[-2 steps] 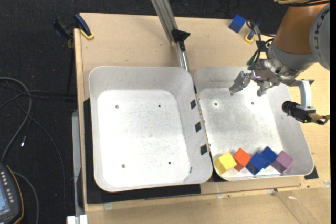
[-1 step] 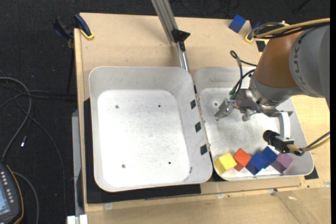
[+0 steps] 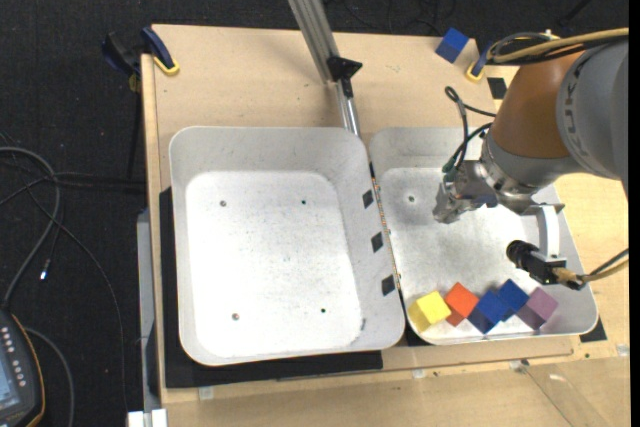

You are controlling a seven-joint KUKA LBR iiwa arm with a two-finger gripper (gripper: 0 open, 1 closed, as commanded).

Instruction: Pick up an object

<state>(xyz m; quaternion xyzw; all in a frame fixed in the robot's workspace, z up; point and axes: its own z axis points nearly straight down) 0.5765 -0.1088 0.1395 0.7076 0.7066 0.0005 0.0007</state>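
Observation:
Several small blocks lie along the near edge of the right bin (image 3: 420, 155): a yellow block (image 3: 431, 309), an orange block (image 3: 461, 301), a blue block (image 3: 500, 304) and a purple block (image 3: 539, 306). My gripper (image 3: 447, 206) hangs over the middle of that bin, up and to the left of the blocks and apart from them. Its tip is small and dark against the bin floor. Nothing shows between its fingers.
The left bin (image 3: 200, 150) sits beside the right one. A slanted metal pole (image 3: 305, 0) crosses the bench toward the bins' shared edge. A loose blue block (image 3: 453, 44) rests on the bench at the back right. Clamps (image 3: 160, 50) grip the bench's back left corner.

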